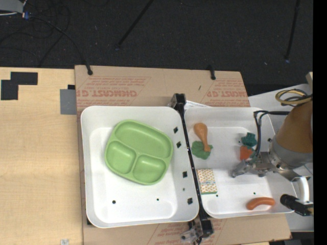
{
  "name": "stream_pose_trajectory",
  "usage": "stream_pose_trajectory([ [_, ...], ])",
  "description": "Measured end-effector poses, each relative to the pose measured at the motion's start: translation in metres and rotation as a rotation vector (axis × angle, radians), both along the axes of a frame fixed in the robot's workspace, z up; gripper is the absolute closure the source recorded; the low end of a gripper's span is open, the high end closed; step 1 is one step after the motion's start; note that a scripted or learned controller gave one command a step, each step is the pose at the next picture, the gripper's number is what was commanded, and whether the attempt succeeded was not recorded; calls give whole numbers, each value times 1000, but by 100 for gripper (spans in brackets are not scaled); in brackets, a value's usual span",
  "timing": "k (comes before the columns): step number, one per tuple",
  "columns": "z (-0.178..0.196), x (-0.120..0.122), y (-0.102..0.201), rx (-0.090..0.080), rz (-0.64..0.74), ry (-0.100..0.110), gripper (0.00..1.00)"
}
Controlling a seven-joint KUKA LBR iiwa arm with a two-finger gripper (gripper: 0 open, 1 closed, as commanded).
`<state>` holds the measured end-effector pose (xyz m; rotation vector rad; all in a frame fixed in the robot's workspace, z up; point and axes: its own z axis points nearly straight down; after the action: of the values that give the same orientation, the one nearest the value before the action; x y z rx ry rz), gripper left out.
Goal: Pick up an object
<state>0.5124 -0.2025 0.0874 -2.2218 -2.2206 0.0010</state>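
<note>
A robot lab bench, not a home: beside the arm (pixel 296 131), two white bins (pixel 102 208) sit on taped-down cardboard (pixel 153 88) over a pale wooden top (pixel 36 162), with loose cables (pixel 66 29) on black floor beyond.

Left of the black divider (pixel 187 157), a smooth, softly glossy green plastic tray (pixel 138 151) lies in a matt white plastic bin (pixel 97 198), both on brown printed cardboard (pixel 138 88) over pale wood-grain bench top (pixel 36 162); the gripper (pixel 245 168) looks dull grey metal.
</note>
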Motion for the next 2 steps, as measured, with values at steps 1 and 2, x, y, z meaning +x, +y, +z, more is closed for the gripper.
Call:
stream_pose_trajectory([
  [1, 11, 0, -1, 0, -3, 1, 100],
  [2, 54, 2, 3, 0, 2, -2, 100],
])
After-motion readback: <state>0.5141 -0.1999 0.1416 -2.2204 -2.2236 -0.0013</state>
